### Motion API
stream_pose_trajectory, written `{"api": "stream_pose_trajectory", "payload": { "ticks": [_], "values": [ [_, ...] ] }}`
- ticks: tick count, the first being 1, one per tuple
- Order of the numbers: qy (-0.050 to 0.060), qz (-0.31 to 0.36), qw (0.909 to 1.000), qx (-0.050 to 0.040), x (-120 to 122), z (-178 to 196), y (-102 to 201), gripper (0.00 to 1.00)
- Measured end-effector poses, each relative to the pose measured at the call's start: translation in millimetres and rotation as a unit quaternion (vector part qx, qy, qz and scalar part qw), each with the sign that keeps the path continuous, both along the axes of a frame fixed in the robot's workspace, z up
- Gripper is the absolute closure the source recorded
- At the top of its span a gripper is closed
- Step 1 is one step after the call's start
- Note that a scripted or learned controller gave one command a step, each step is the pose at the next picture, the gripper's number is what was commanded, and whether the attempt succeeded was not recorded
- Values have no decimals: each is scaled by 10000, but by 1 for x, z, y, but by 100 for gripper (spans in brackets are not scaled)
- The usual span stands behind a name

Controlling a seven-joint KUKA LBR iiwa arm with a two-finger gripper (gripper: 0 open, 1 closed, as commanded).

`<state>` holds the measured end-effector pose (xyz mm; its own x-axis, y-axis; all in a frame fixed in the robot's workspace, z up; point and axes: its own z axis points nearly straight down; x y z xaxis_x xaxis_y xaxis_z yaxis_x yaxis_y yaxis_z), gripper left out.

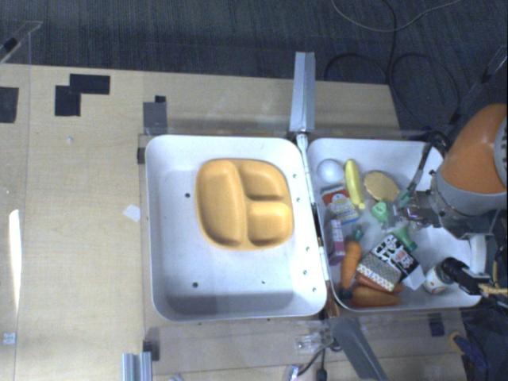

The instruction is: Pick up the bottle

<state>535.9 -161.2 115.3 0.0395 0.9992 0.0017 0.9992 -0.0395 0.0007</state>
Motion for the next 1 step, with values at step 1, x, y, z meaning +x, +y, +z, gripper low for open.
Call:
{"api": "stream_pose_trajectory", "payload": {
  "ticks": [1],
  "values": [
    [-10, 1119, 9937, -12, 52, 119, 24, 100]
  ]
}}
